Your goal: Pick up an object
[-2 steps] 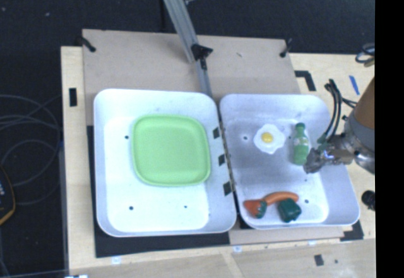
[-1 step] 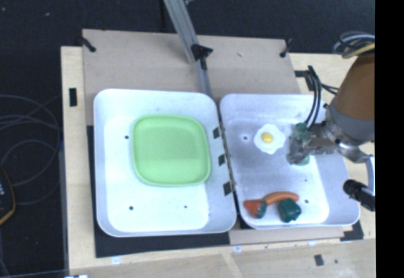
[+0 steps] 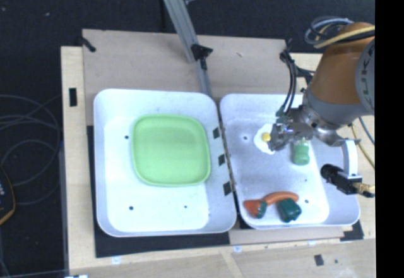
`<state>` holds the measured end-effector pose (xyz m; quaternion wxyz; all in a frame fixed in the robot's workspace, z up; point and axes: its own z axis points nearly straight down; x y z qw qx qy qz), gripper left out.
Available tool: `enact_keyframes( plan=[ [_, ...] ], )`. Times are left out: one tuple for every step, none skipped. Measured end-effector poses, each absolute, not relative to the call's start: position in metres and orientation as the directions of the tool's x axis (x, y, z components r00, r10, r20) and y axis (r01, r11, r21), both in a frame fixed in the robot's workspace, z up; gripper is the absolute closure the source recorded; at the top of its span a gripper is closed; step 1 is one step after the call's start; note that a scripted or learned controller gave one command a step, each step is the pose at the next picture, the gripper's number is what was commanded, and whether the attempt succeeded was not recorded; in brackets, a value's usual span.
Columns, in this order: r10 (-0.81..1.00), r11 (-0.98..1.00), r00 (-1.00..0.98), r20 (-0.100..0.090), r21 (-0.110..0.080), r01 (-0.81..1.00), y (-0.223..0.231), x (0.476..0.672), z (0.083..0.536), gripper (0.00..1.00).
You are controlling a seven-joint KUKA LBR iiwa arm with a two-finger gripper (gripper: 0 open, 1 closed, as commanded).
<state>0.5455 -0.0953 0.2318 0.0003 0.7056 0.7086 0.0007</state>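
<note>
**Inspector:** Start at the left. What is on the worktop?

**Onlooker:** The left bin holds one thing, a square pale green plate, lying flat near the middle. Black clips sit along the seam where the two bins meet.

**Inspector:** And the right bin?

**Onlooker:** Near its front edge lies an orange carrot, with a reddish piece touching its left end and a dark green block just beside it on the right. Higher up, about the middle of the bin, is a white piece with a yellow spot, like a fried egg. A light green cylinder stands close to its right.

**Inspector:** The arm?

**Onlooker:** It reaches in from the right, orange band above the grey wrist. The claw is low over the right bin, at the egg's right edge and just left of the cylinder.

**Inspector:** Holding anything?

**Onlooker:** I see nothing between its tips. Whether it is wide or narrow, I cannot tell; the wrist hides it.
</note>
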Motion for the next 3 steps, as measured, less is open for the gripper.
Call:
enact_keyframes(
  plan=[
    [1.000, 0.005, -0.005, 0.001, 0.001, 1.000, -0.039, 0.570, 0.239, 1.00],
    [1.000, 0.004, -0.004, 0.001, 0.000, 1.000, 0.013, 0.596, 0.233, 1.00],
    [1.000, 0.003, -0.003, 0.001, 0.001, 1.000, 0.061, 0.610, 0.247, 1.00]
  ],
)
